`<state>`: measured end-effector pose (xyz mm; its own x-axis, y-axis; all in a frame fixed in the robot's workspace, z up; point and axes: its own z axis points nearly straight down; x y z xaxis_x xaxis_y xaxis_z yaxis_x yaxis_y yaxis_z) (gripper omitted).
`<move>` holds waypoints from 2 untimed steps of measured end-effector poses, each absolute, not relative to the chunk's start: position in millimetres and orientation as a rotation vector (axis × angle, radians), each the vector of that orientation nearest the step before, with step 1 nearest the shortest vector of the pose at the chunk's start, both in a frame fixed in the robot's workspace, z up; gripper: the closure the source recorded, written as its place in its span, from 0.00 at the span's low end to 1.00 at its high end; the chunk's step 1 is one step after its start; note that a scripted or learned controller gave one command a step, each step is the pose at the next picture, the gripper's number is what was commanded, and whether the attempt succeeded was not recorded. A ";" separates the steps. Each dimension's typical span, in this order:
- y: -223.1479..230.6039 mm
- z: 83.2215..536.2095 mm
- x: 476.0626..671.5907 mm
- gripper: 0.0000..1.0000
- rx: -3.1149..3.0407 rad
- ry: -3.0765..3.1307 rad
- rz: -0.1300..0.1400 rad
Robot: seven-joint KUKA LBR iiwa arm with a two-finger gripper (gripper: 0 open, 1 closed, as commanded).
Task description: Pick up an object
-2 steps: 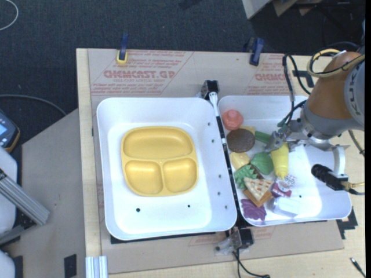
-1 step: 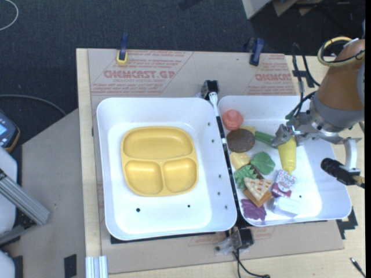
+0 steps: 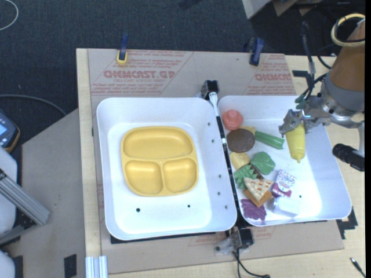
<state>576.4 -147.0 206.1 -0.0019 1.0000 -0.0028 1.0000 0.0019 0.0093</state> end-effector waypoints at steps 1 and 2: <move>-147.0 226.5 577.6 1.00 2.216 2.219 0.004; -87.9 219.9 571.8 1.00 2.219 2.231 0.000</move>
